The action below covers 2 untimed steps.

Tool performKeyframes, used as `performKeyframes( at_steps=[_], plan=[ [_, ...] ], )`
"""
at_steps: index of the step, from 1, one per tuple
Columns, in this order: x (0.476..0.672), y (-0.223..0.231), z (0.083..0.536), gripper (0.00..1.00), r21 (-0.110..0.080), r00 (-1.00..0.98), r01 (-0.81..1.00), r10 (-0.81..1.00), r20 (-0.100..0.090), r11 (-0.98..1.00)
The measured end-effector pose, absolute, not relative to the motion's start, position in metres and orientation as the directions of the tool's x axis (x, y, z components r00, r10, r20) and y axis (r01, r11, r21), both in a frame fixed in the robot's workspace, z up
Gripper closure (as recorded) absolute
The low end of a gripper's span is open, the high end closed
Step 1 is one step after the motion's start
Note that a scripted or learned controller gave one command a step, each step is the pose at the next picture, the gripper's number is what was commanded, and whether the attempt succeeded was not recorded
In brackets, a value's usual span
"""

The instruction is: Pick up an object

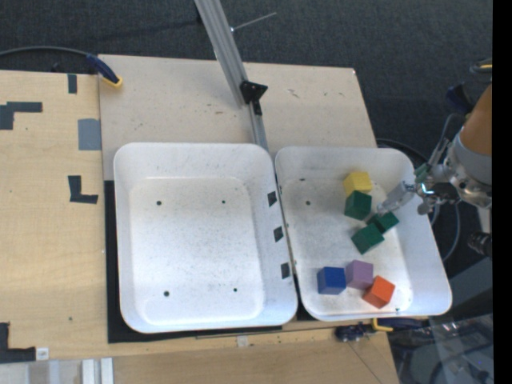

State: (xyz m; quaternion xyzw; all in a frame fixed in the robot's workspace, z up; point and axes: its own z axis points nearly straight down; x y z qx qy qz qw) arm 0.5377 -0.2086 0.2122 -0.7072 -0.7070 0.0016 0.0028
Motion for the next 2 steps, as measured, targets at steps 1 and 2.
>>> performKeyframes(
  at_steps=[1, 2],
  plan=[
    [0.539, -0.208, 0.215, 0.00, -0.001, -0.002, 1.000, 1.000, 0.000, 0.002],
    [0.544, -0.205, 0.153, 0.00, -0.007, -0.001, 1.000, 1.000, 0.002, 0.001]
  ],
)
